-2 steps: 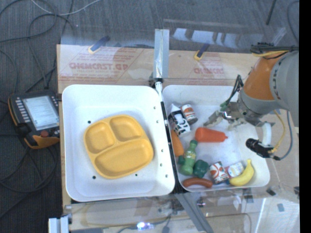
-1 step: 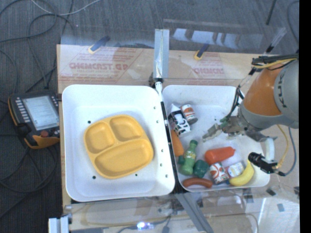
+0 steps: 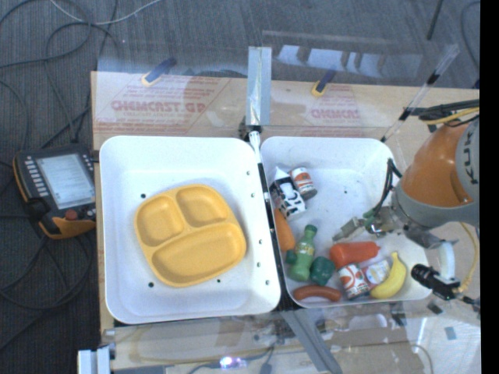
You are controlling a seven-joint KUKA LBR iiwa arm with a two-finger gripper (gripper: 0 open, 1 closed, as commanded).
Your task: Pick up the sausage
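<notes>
Right, two white bins side by side on the bench. Left bin (image 3: 117,209) holds a yellow divided tray (image 3: 191,234), roughly centred. Right bin (image 3: 343,150) has the clutter. Sausage (image 3: 316,293) lies flat at abt 6 o'clock of the right bin, near the front wall, just below the green bottle (image 3: 302,252) & a green block (image 3: 322,270). Carrot (image 3: 284,230) sits along the bin's 9 o'clock wall. Two cans (image 3: 295,192) at 10–11 o'clock. Red pepper (image 3: 354,252) near centre-front, a small can (image 3: 355,280) touching the banana (image 3: 392,279) at 5 o'clock. Gripper (image 3: 366,226) hangs at 3 o'clock of the bin, w/ the orange-banded arm (image 3: 440,174) behind it; well apart from the sausage. Can't tell how its fingers stand, too small/dark.
</notes>
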